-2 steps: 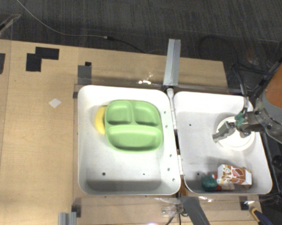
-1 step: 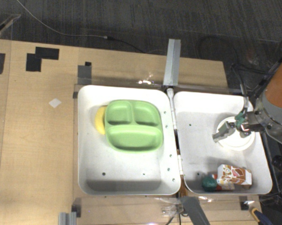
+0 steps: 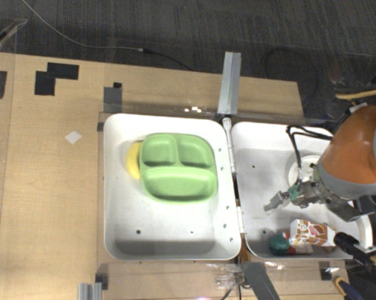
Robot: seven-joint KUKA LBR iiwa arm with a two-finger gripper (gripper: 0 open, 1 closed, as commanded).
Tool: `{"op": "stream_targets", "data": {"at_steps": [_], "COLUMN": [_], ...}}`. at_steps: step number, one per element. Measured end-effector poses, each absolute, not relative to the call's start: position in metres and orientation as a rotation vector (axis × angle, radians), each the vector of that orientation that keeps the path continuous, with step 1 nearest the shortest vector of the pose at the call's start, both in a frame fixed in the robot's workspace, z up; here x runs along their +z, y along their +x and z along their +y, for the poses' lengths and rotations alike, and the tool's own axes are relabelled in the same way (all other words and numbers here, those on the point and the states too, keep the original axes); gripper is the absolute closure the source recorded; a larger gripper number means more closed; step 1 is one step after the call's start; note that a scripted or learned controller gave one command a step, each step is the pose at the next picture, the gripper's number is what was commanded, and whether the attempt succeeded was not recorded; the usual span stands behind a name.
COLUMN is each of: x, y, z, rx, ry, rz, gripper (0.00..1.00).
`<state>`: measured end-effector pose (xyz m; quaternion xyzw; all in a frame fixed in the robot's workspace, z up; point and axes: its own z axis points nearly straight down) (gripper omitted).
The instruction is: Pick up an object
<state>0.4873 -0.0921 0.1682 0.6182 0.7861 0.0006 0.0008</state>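
Arm (image 3: 356,153): the nearest thing to the camera; grey with an orange band, it comes in from the right and hangs over the right bin.
Gripper (image 3: 278,202): it is at the left end of the arm, over the floor of the right bin, up and left of the packet. Nothing is seen between the fingers. If the fingers are apart or together, I cannot tell; they are small and blurred.
Packet (image 3: 310,235): a small orange and white packet, lying on the floor of the right bin near the front wall, below the arm.
Green object (image 3: 279,245): a small dark green thing, just left of the packet and touching it, or almost.
White disc (image 3: 305,170): a round white thing above the packet, partly hidden by the arm.
Right bin (image 3: 262,156): white and shallow; the packet lies in its front right part.
Left bin (image 3: 166,229): white, directly left of the right bin, well apart from the packet.
Tray (image 3: 177,166): light green with three compartments, in the back half of the left bin.
Yellow object (image 3: 133,161): it looks out from under the left edge of the tray.
Bench (image 3: 43,190): light brown, bearing both bins.
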Motion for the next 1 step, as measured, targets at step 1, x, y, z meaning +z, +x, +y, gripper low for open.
{"op": "stream_targets", "data": {"at_steps": [1], "x": [0.0891], "y": [0.491], "z": [-0.088], "rx": [0.013], "ry": [1.995], "rz": [2.413], "gripper": [0.0]}}
